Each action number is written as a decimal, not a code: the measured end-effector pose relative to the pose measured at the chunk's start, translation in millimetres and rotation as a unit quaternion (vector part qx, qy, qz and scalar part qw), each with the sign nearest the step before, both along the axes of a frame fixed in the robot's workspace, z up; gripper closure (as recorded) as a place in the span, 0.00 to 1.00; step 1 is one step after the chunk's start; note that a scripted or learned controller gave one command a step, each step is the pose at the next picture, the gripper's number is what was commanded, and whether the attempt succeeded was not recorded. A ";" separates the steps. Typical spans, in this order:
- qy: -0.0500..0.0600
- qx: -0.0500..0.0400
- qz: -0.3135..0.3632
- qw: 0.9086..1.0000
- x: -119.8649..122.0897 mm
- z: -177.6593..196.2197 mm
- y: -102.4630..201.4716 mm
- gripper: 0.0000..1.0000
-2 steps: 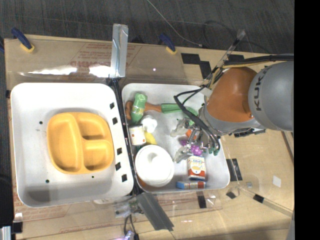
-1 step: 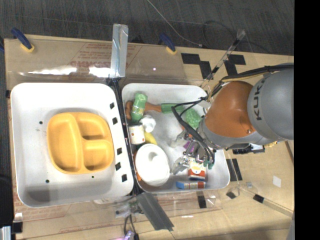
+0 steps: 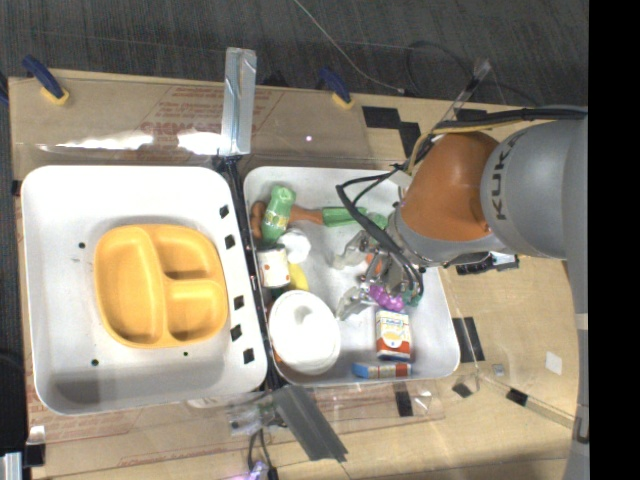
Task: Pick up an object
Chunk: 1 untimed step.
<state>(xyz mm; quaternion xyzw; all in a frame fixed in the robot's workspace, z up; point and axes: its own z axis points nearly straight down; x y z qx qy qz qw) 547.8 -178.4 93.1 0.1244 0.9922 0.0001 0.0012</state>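
Fingers [image 3: 362, 286] spread apart, gripping nothing; small carton [image 3: 394, 334] lies just beside them in the right bin [image 3: 440, 340]

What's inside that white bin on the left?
The left bin holds one thing: a yellow divided tray lying flat, its compartments bare. Whatever lies beneath the tray is covered.

Arm [image 3: 520, 188] cut off at right edge; its orange band hides the right bin's [image 3: 440, 353] far corner. Carton [image 3: 394, 336] label too small to read.
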 end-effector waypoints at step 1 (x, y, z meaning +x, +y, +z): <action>-0.006 -0.010 -0.121 0.993 -67.8 1.8 4.8 0.00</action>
